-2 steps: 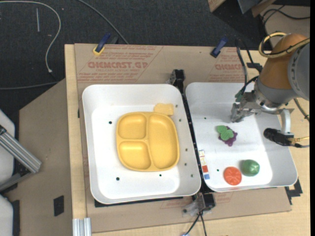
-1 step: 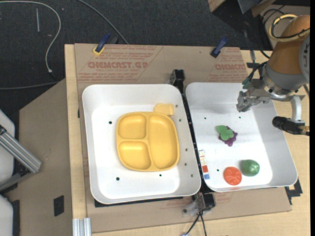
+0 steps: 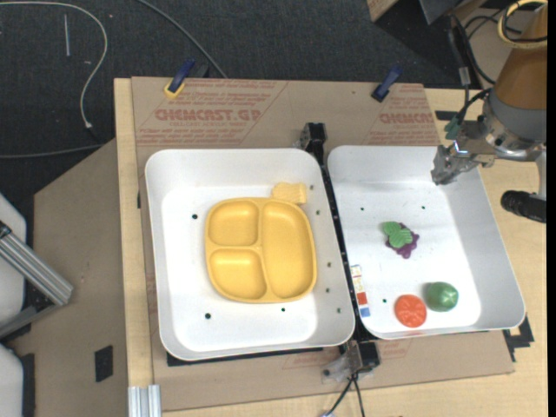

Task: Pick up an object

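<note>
Front edge of bench: black clamp and cable sit between the two bins at the near rim.

Right bin — near corner holds an orange-red round toy fruit, tomato-like, and just beside it to the right a green round toy fruit; the two are near each other, touching or not — cannot tell. Further back, approx. mid-bin, a purple toy grape bunch with green leaf lies apart from both. A small red/blue/white label sits on the bin's left wall.

Left bin — yellow three-compartment tray lies flat at centre. A small pale-yellow item touches its far right corner; type not determinable.

Gripper hangs over the far right corner of the right bin, well apart from all three toy fruits. Nothing seen between its fingers. Claw state: cannot tell — fingers too small and blurred to judge apart or together. Arm enters from the right, orange band above the wrist.

Cardboard sheet w/ red print lies under both bins, held by two blue clips at the far edge.
</note>
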Motion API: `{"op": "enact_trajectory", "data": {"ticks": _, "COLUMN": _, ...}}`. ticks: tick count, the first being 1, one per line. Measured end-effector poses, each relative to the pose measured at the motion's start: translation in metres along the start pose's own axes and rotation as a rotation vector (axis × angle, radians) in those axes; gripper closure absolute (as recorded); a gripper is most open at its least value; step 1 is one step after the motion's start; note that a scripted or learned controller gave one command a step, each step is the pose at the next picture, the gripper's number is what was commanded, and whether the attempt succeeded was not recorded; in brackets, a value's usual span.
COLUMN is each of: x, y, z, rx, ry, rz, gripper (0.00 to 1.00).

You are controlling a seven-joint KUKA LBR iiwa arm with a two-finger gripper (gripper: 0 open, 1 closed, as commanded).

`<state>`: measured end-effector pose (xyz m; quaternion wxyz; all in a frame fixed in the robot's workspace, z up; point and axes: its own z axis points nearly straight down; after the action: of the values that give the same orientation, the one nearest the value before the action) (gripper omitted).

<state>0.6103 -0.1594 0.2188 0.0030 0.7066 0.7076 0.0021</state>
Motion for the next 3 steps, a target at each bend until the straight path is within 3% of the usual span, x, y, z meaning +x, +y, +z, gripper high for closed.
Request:
{"op": "enact_trajectory", "data": {"ticks": 1, "x": 0.0, "y": 0.001, "z": -0.018, "rx": 0.002, "ry": 0.0, "rz": -0.001, "gripper": 1.0}}
{"op": "enact_trajectory", "data": {"ticks": 3, "x": 0.112, "y": 0.02, "z": 0.0, "rx": 0.007, "ry": 0.004, "rz": -0.005, "gripper": 1.0}}
